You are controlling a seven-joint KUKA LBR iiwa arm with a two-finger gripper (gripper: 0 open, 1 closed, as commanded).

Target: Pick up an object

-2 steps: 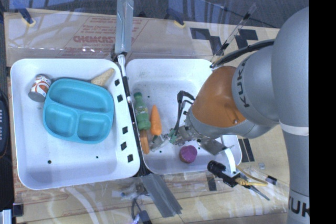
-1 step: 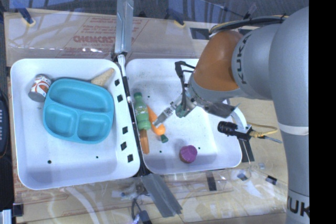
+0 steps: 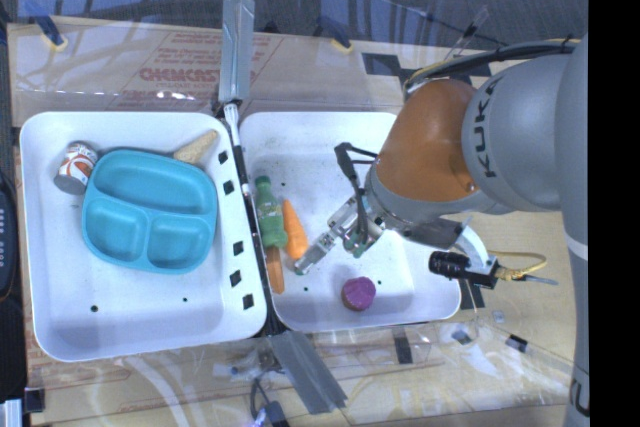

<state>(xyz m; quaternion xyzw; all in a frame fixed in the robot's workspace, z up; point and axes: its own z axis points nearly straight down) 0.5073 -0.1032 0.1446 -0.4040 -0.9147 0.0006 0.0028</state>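
In the right bin (image 3: 400, 307), a green bottle (image 3: 267, 212) lies along the left wall. An orange carrot (image 3: 295, 228) rests beside it, and a smaller orange piece (image 3: 274, 271) lies just below. A purple round object (image 3: 359, 293) sits near the bin's front. My gripper (image 3: 310, 257) reaches down and to the left from the arm, its tip low in the bin just right of the carrot's lower end. Nothing can be seen held in it.
The left bin (image 3: 60, 315) holds a blue divided tray (image 3: 150, 209), a can (image 3: 75, 165) at the tray's upper left and a tan cone-shaped piece (image 3: 197, 147) at its top right. The arm's orange band (image 3: 430, 145) overhangs the right bin's right half.
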